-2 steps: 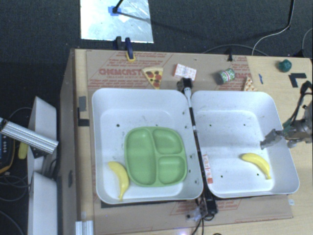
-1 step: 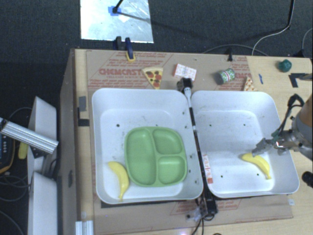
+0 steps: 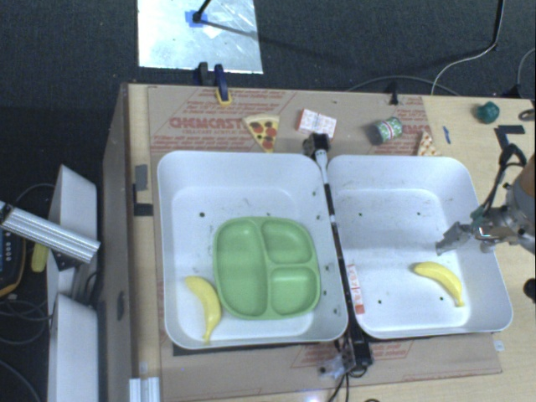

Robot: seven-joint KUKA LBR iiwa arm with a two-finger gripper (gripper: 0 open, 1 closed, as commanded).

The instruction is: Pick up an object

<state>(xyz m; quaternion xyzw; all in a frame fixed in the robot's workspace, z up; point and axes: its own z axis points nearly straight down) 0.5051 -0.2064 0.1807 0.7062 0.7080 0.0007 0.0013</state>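
Lowest in frame, a curved yellow plastic banana (image 3: pixel 440 280) lies in the right white bin (image 3: pixel 394 182). My hand (image 3: pixel 459 235) hovers just above-right, holding nothing; its spread I cannot tell. I'm approaching; next, descend squarely over it.

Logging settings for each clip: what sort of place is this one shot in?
Most likely a robotics lab test bench, not a home or kitchen. Two shallow white bins sit side by side on a board, holding toy-like items such as a yellow banana and a green divided plate, and loose cables run over dark carpet.
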